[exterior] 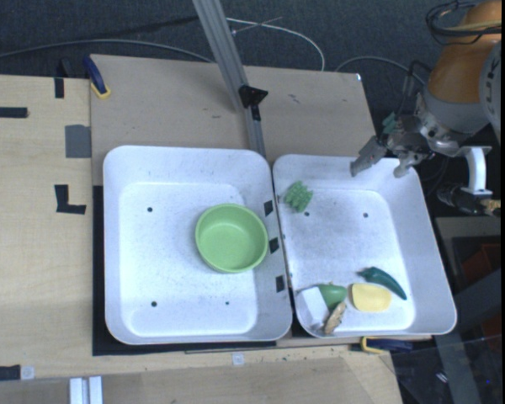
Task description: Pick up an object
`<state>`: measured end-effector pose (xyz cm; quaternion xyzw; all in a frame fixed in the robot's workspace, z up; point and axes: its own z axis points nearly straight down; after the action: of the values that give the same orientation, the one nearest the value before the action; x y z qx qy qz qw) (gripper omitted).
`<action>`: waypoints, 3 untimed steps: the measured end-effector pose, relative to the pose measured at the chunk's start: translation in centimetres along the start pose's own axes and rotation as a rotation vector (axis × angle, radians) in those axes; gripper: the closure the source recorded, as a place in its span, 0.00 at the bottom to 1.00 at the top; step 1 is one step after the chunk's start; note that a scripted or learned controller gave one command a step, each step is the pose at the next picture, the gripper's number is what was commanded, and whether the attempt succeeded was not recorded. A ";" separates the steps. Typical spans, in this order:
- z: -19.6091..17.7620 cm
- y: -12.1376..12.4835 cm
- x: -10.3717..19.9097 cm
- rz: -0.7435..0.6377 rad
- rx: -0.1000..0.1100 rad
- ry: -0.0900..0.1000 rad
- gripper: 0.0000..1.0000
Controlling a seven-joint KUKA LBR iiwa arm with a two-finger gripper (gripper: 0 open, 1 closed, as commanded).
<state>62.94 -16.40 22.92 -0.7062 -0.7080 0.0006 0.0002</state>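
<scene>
Worktop holds two bins; our end effector (385,162) hangs open, empty, over the right bin's (421,225) far rim, green toy (299,196) nearest, to its left.

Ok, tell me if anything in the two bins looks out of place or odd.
Nothing looks spilled or damaged. The green bowl sits upright, alone in the left bin. In the right bin, several small items crowd the near corner, among them a yellow piece, while a small green piece lies apart near the divider. The hand hovers over the far rim.
</scene>
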 end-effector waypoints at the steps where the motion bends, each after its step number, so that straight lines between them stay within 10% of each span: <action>1: 0.0 0.0 0.0 0.000 0.000 0.000 0.00; 3: 11.0 -0.6 0.0 0.001 0.005 0.000 0.00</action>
<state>62.35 -16.41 11.94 -0.7067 -0.7075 0.0024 0.0021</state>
